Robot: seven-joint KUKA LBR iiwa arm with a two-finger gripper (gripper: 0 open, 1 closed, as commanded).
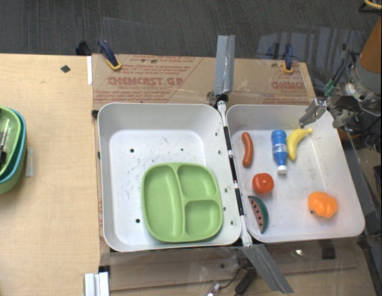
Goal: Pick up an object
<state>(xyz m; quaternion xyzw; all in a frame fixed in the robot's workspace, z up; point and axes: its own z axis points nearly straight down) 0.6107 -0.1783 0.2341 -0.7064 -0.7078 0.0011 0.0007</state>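
**Poised at the far corner, nothing in my claw**

My claw (315, 111) hangs over the far right corner of the right bin (345, 227), just above the upper end of the banana (297, 142). Whether its fingers are apart or together I cannot tell from this slant; nothing shows between them, so I judge the pick not yet made. This is the approach step.

The choices all lie in that bin: the banana leaning beside the blue bottle (278, 147), the red sausage (247, 149) near the divider, the tomato (262, 182), the watermelon slice (258, 213) at the near wall, and the orange pepper (322, 204) apart on the right. The left bin (111, 165) carries a green divided plate (182, 201).

The banana is nearest. Taking it calls for a short drop, fingers straddling its curve, clear of the bottle that nearly touches it and of the bin's wall.
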